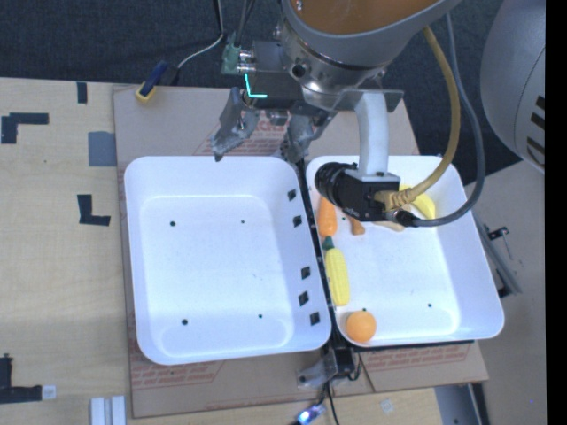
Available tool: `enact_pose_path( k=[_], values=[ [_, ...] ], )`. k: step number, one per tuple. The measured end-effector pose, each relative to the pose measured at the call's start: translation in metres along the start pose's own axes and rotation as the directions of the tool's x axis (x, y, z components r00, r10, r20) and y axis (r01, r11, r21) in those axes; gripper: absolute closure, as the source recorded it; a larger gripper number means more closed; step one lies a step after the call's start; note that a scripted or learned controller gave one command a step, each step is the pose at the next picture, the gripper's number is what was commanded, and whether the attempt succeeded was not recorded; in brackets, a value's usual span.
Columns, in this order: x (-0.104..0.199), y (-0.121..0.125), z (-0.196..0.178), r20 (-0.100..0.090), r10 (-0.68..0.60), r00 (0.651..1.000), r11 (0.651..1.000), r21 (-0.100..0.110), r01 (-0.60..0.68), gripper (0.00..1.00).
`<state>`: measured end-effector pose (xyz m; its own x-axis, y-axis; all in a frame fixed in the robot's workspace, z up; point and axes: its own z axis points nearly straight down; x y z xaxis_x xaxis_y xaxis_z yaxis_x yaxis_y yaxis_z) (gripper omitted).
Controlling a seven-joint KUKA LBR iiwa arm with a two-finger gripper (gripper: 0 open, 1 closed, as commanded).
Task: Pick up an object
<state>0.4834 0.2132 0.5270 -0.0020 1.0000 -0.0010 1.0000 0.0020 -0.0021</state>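
Camera view: gripper [257, 144] hangs at top center of frame, over the back rim of the left bin [142, 237], fingers spread apart w/ nothing between them. Right bin [461, 299] holds a corn cob [337, 274], carrot [327, 217] near its left wall, orange ball [361, 327] at lower left corner, yellow item [425, 205] upper right, partly hidden

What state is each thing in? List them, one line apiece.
gripper: fingers spread open, nothing between them, hanging over the far rim of the left bin.
left bin: flat on the bench, white floor bare.
right bin: flat on the bench, holding the toy food.
corn cob: lying lengthwise along the bin's left wall.
carrot: lying beyond the corn.
orange ball: resting in the near left corner.
yellow piece: partly hidden behind the black camera mount.
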Motion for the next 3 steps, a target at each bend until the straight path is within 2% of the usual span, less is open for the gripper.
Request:
enact_pose_path(
  k=[1,2,3],
  values=[
    [0.001,0.000,-0.010,0.000,-0.002,1.000,1.000,0.000,0.002,1.00],
    [0.001,0.000,-0.010,0.001,-0.001,1.000,1.000,0.001,0.001,0.00],
    [0.001,0.000,-0.020,0.001,-0.003,1.000,1.000,0.001,0.003,1.00]
  ],
)
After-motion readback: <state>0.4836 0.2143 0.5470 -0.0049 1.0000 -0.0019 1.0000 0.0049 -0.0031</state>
